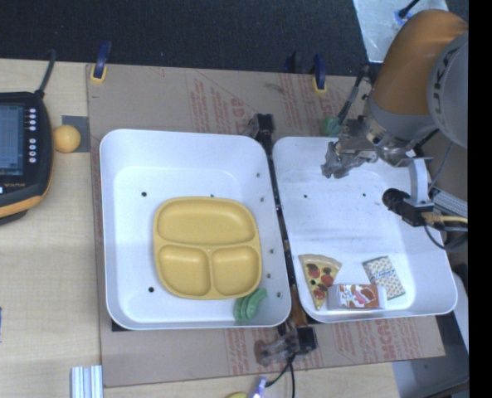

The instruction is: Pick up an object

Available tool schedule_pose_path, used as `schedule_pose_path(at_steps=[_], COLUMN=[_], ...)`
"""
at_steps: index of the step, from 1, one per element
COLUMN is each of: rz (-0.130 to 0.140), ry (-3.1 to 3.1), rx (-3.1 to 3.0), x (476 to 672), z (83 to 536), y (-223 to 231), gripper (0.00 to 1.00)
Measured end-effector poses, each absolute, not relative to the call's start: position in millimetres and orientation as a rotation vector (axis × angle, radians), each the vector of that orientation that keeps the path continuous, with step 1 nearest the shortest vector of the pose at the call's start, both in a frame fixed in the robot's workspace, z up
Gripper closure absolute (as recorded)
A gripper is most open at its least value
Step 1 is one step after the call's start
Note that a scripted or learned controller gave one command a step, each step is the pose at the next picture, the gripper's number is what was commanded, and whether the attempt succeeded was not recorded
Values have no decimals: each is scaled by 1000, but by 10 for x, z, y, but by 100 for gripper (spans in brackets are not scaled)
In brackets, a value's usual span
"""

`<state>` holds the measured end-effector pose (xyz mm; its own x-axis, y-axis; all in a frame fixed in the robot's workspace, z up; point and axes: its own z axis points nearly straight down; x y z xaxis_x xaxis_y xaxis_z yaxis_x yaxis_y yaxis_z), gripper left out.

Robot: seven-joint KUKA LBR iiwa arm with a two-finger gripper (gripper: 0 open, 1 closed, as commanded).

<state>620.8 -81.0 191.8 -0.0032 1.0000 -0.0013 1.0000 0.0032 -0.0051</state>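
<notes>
Worktop point(38, 288): wooden, bearing two shallow white bins side by side on a cardboard sheet. Left bin point(125, 222): a yellow divided plate point(206, 247) at centre and a green toy point(250, 305) against the near wall. Right bin point(428, 301): a toy pizza slice point(319, 279), a small red-and-white packet point(355, 297) and a patterned packet point(384, 278), clustered along the near wall. End effector point(342, 162): poised over the far-left part of the right bin, well apart from all three items; nothing visible in it, and its opening cannot be told from this angle. Hazards, as judged: a descent here would close on bare bin floor; the flat items near the wall could slip or jam the fingers against the rim.
</notes>
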Motion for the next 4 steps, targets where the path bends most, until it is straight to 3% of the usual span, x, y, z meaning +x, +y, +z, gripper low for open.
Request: schedule_pose_path(at_steps=[1, 2, 3, 4], rz=[1, 2, 5, 4], ry=[-2224, -2226, -2222, -2223], rx=[-2216, -2215, -2219, -2219], x=[6566, 6563, 5834, 6173], z=[2212, 2236, 2344, 2121], y=[-179, 425, -544, -1041], gripper=[100, 100, 100, 100])
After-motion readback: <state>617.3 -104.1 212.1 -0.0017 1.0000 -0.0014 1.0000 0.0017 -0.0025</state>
